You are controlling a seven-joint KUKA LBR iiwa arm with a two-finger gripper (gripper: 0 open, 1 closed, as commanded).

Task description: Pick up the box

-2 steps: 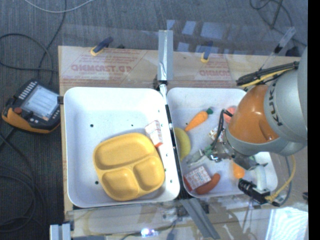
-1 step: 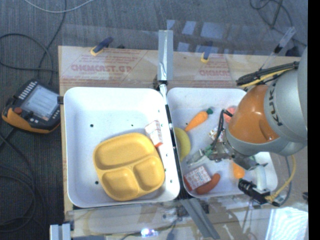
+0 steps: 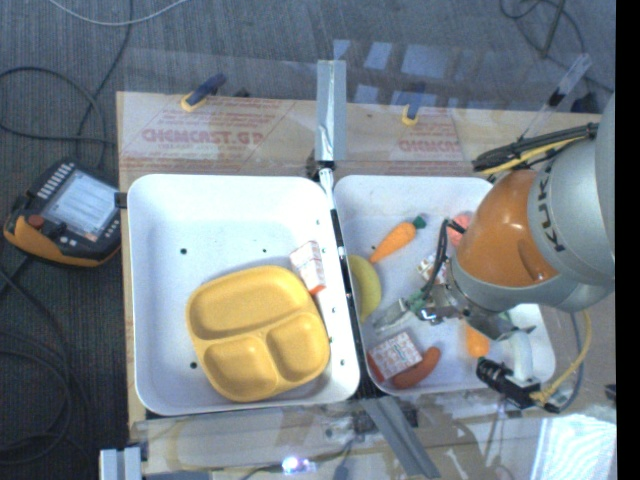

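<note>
Jaws' state cannot be told; gripper [image 3: 432,303] hovers approaching, box [image 3: 395,351] at its seven o'clock; descent needed.

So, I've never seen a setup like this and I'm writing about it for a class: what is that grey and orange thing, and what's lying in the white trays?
It is a robot arm, seen by one camera fixed above the bench. The arm reaches in from the right, over the right bin. That bin holds a toy carrot, a yellowish fruit, a small labelled box and a red sausage-like piece. The left bin holds a yellow divided tray and another small box. I see nothing gripped; the arm's body covers its gripper.
</note>
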